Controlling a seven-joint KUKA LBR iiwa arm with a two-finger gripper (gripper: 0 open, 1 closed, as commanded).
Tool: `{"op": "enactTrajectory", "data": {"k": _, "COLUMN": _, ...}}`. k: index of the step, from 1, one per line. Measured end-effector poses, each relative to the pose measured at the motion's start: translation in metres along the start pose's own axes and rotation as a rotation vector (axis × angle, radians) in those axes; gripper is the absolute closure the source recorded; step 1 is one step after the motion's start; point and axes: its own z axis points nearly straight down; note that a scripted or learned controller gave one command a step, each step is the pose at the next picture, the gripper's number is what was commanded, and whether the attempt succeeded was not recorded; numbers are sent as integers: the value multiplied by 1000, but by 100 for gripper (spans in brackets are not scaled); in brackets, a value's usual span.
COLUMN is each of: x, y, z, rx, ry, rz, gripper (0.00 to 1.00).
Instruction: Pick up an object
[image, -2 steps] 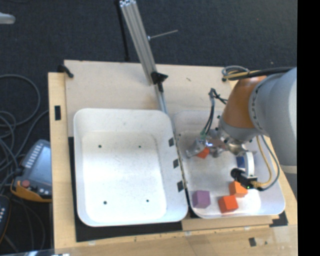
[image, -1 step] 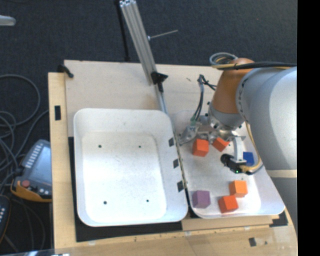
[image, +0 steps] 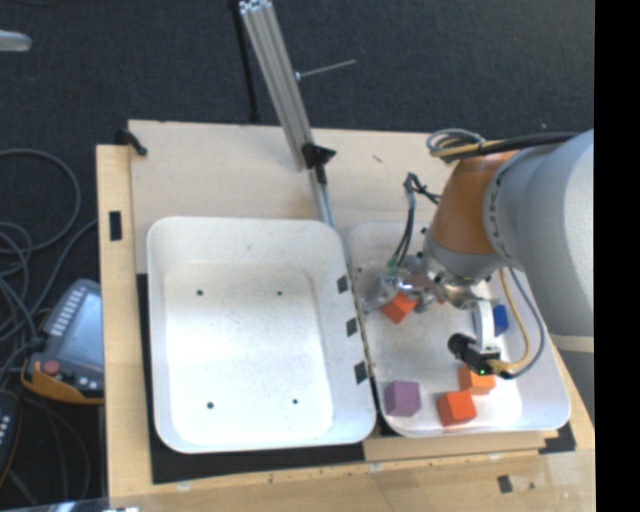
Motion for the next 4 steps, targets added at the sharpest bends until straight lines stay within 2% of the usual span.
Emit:
{"op": "enactTrajectory", "data": {"k": 1, "x": -8, "y": 41, "z": -6, "rx": -6, "ry": 0, "rz": -5, "gripper": 0}}
{"op": "enactTrajectory", "data": {"k": 2, "x": -4, "y": 4, "z": 1, "rx": 1, "ry": 0, "rz": 0, "gripper": 0}}
{"op": "enactTrajectory", "data": {"k": 3, "x": -6, "y": 6, "z": -11, "rx": -4, "ry": 0, "rz": 2, "gripper": 100}}
{"op": "enactTrajectory", "data": {"k": 4, "x": 72, "y": 50, "z": -105, "rx": -12, "ry": 2, "rz": -9, "gripper": 100}}
